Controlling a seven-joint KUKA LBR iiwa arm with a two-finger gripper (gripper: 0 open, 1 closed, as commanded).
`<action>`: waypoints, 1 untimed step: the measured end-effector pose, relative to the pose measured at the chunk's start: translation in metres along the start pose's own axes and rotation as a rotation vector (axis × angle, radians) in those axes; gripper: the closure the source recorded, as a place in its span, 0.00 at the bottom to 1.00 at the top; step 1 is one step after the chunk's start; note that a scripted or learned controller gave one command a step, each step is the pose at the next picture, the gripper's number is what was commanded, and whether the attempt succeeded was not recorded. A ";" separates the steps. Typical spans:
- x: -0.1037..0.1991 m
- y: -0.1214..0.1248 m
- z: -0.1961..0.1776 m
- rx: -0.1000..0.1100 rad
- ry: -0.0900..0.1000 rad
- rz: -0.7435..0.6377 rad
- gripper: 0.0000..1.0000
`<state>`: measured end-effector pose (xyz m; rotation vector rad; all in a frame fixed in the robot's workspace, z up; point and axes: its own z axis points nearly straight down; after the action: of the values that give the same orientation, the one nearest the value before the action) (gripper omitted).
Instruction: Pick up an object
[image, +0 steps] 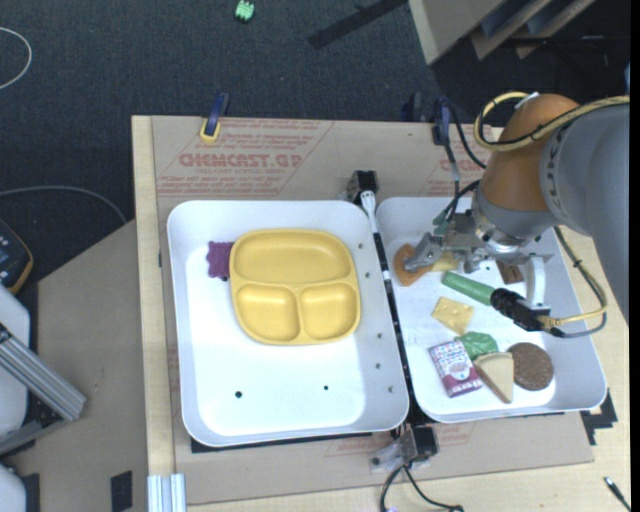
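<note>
My gripper (437, 252) hangs low over the back left part of the right bin (580, 385), under the orange-banded wrist. Its tip sits right beside a small orange-brown piece (408, 264) near the bin's left wall; I cannot make out whether they touch. Just in front of the gripper lies a green cylinder (468, 287). Closer to the front are a yellow cheese piece (453, 314), a red packet (453, 367), a green item (479, 343), a tan wedge (497, 378) and a brown round cookie (532, 366).
The left bin (200, 400) holds a yellow divided plate (295, 283) with a purple item (218, 258) at its left edge. A black cable (525, 312) runs from the wrist across the right bin. Clamps sit at the bins' shared wall.
</note>
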<state>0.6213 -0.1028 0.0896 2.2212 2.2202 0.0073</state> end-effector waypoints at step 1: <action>-0.001 0.003 -0.014 -0.015 -0.006 0.000 1.00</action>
<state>0.6245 -0.1044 0.1039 2.2105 2.2093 0.0172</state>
